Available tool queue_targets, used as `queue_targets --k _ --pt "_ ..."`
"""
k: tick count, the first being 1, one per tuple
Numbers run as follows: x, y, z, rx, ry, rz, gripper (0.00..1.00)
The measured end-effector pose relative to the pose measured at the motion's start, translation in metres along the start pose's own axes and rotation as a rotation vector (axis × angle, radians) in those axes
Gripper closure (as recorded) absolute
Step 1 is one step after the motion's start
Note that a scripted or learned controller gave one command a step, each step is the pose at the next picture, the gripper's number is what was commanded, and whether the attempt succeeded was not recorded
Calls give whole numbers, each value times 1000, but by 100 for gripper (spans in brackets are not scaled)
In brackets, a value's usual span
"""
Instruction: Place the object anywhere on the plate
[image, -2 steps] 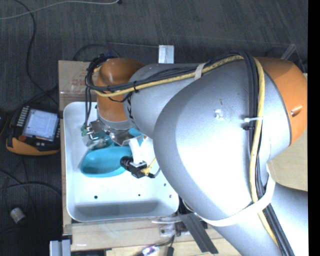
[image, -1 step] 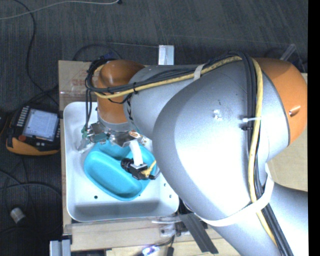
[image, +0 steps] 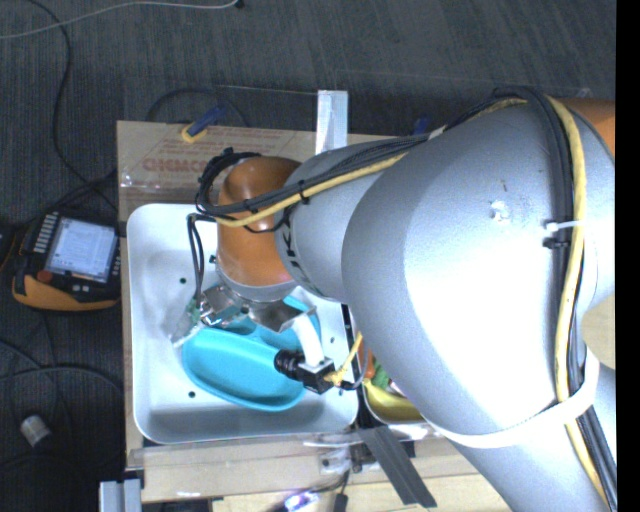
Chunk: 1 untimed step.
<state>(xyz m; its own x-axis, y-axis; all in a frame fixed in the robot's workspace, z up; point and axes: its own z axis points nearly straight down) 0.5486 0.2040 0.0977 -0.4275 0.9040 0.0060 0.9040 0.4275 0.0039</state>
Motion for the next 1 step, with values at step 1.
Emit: queue_targets --k 1 --pt "-1 -27 2 -40 16 64 0"
